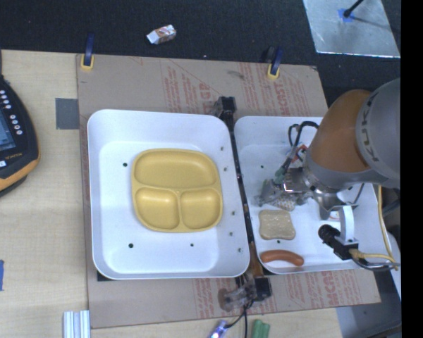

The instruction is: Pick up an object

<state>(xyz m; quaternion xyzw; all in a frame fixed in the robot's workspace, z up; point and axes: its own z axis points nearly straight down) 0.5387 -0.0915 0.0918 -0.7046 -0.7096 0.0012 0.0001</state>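
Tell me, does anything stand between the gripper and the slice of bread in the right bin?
Nothing visible does. The gripper hangs in the right bin, just above the slice of bread. The sausage lies beyond the bread, out of the way.

cardboard sheet (197, 83) under the bins: faint red printed lettering repeated along its borders, too small and washed out to read. handheld pendant (3, 143) at left: screen and buttons, no legible characters. no other readable text.

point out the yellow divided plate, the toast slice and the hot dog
yellow divided plate (176, 189), camera view, centre ridge
toast slice (276, 224), camera view, middle of its face
hot dog (282, 258), camera view, mid-length
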